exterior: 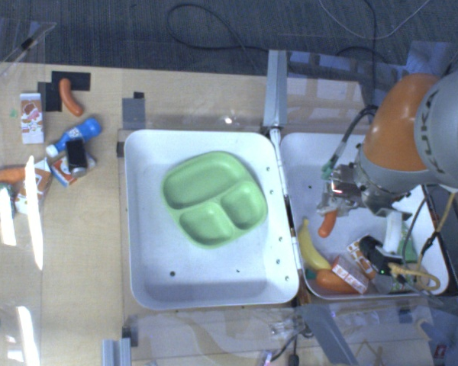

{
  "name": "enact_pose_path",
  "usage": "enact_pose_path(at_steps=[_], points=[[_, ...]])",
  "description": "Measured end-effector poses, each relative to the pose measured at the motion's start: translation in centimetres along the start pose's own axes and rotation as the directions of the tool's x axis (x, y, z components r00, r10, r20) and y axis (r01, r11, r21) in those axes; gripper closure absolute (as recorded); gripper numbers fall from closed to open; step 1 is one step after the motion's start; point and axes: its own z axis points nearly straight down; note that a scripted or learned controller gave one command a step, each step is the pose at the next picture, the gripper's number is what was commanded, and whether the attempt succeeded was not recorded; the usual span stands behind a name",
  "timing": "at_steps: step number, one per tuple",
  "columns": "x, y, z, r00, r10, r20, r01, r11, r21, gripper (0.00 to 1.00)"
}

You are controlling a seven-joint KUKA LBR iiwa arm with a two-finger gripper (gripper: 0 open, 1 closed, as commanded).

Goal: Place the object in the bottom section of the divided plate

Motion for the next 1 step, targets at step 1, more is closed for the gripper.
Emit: enact_pose_path(at_steps=[1], points=[[-2.99,-3.67,-1.28,0.996,-0.085,-0.001,0.085,0.996,0.001,1.0]])
